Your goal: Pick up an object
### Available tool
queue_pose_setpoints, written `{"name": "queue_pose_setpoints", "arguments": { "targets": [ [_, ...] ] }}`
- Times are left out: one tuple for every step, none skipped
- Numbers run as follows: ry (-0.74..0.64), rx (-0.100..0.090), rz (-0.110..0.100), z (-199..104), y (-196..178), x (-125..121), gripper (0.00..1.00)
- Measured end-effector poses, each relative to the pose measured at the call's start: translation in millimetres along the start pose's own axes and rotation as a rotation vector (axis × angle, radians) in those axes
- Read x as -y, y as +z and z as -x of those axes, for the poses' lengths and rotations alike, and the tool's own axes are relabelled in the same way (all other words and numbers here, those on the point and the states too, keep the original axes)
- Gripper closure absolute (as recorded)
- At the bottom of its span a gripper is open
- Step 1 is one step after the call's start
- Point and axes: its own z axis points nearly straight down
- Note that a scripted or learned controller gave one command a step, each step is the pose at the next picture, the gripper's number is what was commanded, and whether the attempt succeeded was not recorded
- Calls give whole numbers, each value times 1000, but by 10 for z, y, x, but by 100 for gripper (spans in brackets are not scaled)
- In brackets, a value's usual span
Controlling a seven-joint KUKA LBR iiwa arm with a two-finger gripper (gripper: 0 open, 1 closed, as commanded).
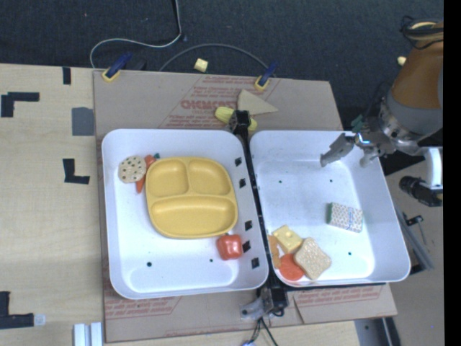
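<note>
the gripper (351,150) hung over the far right part of the right bin (374,215), its two fingers spread apart with nothing between them. the grey arm (414,99) reached in from the right.

in the right bin, a small greenish patterned sponge-like block (345,217) lay right of the middle, well apart from the gripper. at the near left corner of that bin sat a cluster touching one another: a yellow cheese piece (287,238), a tan cracker (312,258) and a red-orange piece (290,269).

the left bin (115,265) held a yellow divided plate (191,197), a cookie (131,169) at its far left, and a red piece (230,247) just near the plate. both bins rested on cardboard on the table (36,229).
</note>
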Motion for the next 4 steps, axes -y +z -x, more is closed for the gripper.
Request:
{"name": "queue_pose_setpoints", "arguments": {
  "targets": [
    [7, -7, -28, 561, 1352, 305, 0],
    [1, -6, -17, 532, 1175, 254, 100],
    [1, -6, -17, 532, 1179, 254, 0],
    [3, -6, -18, 537, 1106, 729, 0]
  ]
}}
